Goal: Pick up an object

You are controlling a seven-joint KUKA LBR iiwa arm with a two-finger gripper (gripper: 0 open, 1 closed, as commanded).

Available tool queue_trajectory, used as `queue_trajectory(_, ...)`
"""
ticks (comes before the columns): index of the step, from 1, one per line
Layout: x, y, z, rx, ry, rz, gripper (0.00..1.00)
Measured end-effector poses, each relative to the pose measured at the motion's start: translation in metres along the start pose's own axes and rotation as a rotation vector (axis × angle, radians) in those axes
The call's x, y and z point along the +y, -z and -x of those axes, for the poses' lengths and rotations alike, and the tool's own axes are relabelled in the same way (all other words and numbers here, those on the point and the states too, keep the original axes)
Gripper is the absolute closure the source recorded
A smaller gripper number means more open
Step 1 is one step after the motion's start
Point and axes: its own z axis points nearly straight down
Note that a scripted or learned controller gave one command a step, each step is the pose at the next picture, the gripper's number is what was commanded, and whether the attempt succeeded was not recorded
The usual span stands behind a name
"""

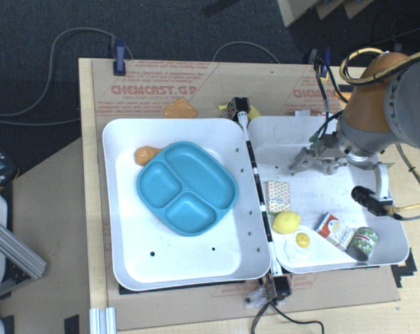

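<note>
the lemon [286,222] lies in the right bin [398,252] beside the divider, nearer us and left of the gripper [308,160], which hangs low over that bin's bare far floor, fingers spread and holding nothing.

The 2 white bins [126,207] look like smooth, slightly glossy plastic. At 9 o'clock in the view, the blue divided tray [187,186] is smooth matt plastic with 3 compartments. The bench top [196,82] at 12 o'clock is brown paper-faced board printed in red. At 3 o'clock the arm [377,103] shows a glossy orange band and dull grey metal. Near 5 o'clock the lemon [286,222] looks waxy and dimpled, and the small carton [333,229] is printed card.
</note>
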Motion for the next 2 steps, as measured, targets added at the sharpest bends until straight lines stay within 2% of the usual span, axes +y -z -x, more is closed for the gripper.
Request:
queue_trajectory(1,-0.102,0.017,0.026,0.000,-0.003,-0.005,0.00)
queue_trajectory(2,-0.124,-0.001,0.017,0.001,0.003,-0.001,0.00)
